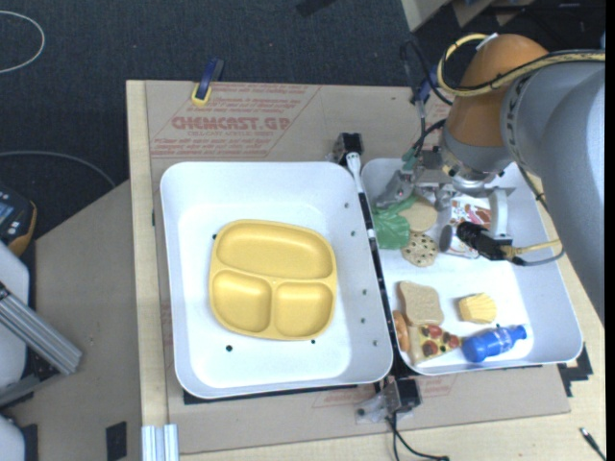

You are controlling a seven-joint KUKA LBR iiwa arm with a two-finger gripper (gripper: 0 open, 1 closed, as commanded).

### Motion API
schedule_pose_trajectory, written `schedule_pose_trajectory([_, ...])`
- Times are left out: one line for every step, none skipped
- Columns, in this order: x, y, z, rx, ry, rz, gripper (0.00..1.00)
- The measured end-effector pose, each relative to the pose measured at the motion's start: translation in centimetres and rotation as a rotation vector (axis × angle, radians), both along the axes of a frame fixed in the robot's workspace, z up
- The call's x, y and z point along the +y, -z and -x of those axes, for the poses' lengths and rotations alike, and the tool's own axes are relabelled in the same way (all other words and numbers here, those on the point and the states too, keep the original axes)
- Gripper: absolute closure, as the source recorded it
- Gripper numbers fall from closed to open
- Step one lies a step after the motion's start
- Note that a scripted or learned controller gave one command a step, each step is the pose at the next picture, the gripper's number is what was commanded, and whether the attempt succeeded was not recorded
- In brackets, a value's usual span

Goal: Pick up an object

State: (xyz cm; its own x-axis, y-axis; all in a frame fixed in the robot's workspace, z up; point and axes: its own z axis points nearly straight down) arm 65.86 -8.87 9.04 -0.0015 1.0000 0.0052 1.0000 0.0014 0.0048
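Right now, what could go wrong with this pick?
1. The green leaf and cookie lie crowded together close by the arm at the far end of the right bin; a grasp might catch both or knock one aside.
2. The leaf sits against that bin's wall nearest the left bin, so a descent there may strike the wall.

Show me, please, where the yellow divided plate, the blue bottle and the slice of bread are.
yellow divided plate (274,251): camera view, on the floor of its large upper compartment.
blue bottle (492,342): camera view, on the middle of its body.
slice of bread (421,303): camera view, on the centre of its top face.
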Motion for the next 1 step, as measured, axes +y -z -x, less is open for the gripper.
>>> schedule_pose_trajectory([-0.01, -1.93, -0.57, -0.023, -0.001, 0.003, 1.00])
